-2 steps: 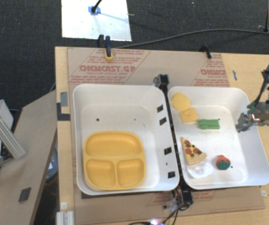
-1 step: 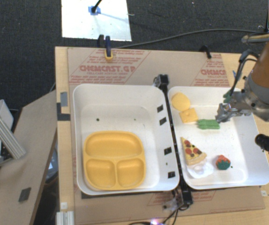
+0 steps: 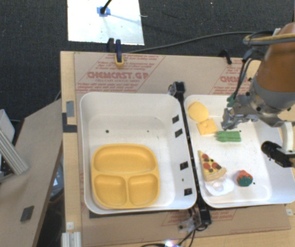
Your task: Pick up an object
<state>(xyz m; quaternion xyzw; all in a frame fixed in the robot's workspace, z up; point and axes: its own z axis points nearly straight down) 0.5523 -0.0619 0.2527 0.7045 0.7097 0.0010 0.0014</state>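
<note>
From the camera above, my fingers point(image 3: 228, 123) hung over the back half of the right bin point(image 3: 283, 187), with my arm point(image 3: 283, 60) reaching in from the right. Whether they were clenched or released I could not tell; the wrist hid them from that angle, and I saw nothing gripped between them.

The green block point(image 3: 228, 136) lay flat on the bin floor just below my fingers, close to them, though I could not say if they touched it. Just beside it, towards the divider, sat a yellow square point(image 3: 206, 127), and behind that a rounded yellow piece point(image 3: 198, 110), the two nearly touching. Nearer the front lay a pizza slice point(image 3: 210, 166), its wide end resting against a white piece point(image 3: 220, 187). A small red and green ball point(image 3: 244, 178) sat just to the right of those, apart from them.

The left bin point(image 3: 132, 112) held a yellow tray point(image 3: 126, 175) with three compartments, lying flat near the front wall. Both bins stood side by side, edges meeting, on the brown surface point(image 3: 116, 73).
</note>
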